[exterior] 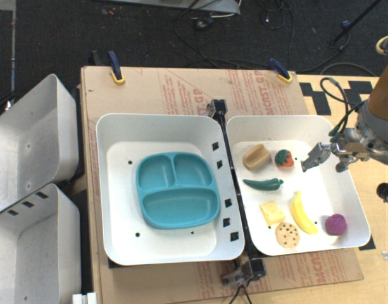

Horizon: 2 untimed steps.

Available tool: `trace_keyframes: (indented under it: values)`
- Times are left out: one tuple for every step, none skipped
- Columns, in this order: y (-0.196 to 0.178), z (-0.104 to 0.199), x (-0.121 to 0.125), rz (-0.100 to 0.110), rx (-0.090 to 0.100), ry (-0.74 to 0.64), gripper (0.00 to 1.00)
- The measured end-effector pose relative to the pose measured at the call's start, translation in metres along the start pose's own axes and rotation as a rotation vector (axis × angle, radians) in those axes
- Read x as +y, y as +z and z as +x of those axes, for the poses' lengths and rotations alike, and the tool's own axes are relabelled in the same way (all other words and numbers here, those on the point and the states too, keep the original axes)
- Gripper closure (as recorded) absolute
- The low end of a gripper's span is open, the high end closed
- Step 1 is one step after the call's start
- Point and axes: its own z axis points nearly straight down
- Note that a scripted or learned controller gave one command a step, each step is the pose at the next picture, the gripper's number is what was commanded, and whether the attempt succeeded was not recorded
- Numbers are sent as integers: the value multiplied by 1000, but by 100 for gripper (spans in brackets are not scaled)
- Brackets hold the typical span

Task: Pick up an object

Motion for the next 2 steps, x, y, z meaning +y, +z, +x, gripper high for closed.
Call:
trace_keyframes:
  values:
    - [-5, 0, 2, -10, -2, -3, 0]
    - [47, 9, 9, -4, 0, -3, 0]
